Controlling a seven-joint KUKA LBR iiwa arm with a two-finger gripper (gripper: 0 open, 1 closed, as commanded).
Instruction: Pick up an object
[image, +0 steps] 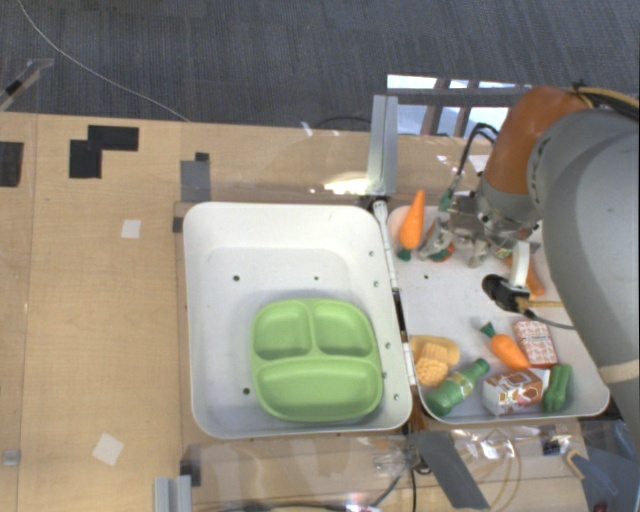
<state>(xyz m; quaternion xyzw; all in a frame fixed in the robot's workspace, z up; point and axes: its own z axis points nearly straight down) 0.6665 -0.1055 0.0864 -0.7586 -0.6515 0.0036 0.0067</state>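
Note:
My gripper (453, 243) hangs low over the far part of the right bin (450, 300), with the grey arm and its orange band rising to the right. An orange carrot (411, 224) stands tilted just left of the gripper, against the bin's far left corner. Nothing shows held in the gripper. Along the near side of this bin lie a yellow corn piece (432, 361), a green bottle (456, 388), a second small carrot (508, 350), a red and white box (536, 342), a small carton (514, 392) and a dark green vegetable (558, 386).
The left bin (220, 250) bears a green divided plate (315, 358) in its near half. A rim divides the two bins at the middle. The white floor in the middle of the right bin is bare.

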